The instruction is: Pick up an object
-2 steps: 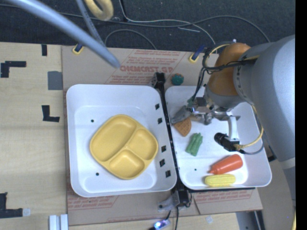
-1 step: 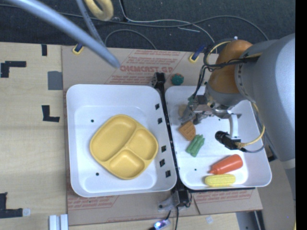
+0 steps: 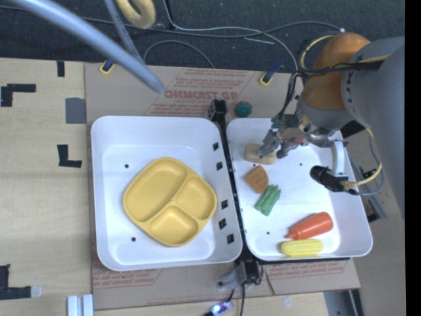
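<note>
My gripper (image 3: 275,147) hangs over the back of the right bin (image 3: 348,242), its fingers spread just above a beige toy piece (image 3: 254,154) near the bin's back left. Nothing sits between the fingers. In front of it lie a brown waffle-like piece (image 3: 257,178) and a green toy vegetable (image 3: 268,199). Near the bin's front edge rest an orange-red carrot (image 3: 310,225) and a yellow corn cob (image 3: 302,247).
The left bin (image 3: 108,143) holds a yellow divided plate (image 3: 170,201). A small teal object (image 3: 244,108) sits on the cardboard behind the bins. Black cables trail across the bench's back. A black hose end (image 3: 329,178) hangs off the arm over the right bin.
</note>
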